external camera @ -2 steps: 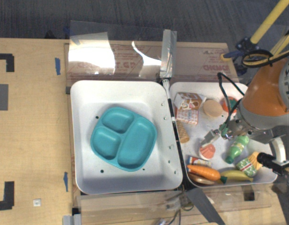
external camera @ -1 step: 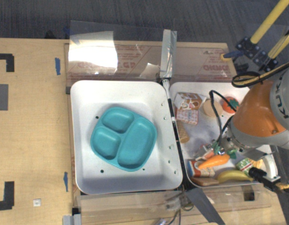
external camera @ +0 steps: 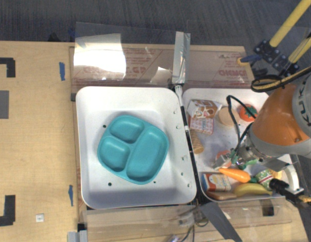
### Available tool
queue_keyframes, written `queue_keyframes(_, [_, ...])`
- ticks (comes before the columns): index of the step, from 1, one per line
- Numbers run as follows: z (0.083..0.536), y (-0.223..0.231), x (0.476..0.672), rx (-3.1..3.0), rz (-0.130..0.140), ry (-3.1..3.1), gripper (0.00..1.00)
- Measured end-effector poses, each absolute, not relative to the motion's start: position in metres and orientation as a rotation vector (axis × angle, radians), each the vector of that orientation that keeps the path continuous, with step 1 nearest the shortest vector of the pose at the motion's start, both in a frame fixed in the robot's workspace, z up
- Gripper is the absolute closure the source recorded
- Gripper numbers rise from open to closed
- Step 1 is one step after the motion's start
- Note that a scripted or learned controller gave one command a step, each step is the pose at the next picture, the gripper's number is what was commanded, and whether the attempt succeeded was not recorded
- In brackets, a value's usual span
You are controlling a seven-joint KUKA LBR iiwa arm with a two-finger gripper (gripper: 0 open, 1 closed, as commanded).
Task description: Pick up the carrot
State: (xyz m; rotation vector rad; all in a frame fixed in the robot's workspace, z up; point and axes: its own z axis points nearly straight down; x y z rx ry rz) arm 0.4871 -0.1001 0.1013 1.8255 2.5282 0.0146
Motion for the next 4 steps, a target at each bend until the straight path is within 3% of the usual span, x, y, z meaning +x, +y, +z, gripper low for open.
queue_keyframes(1, [0.221,-0.051,0.513,1.489,0.006,2.760,1.00])
queue_keyframes(2, [0.219,-0.051,0.512,1.493,0.001,2.761,0.00])
queue_keyframes(3, [0.183,-0.040,0.480,1.495,-0.001,2.765,0.00])
queue_keyframes(4, [0.185,-0.063,0.480,0.898,0.000,3.010,0.00])
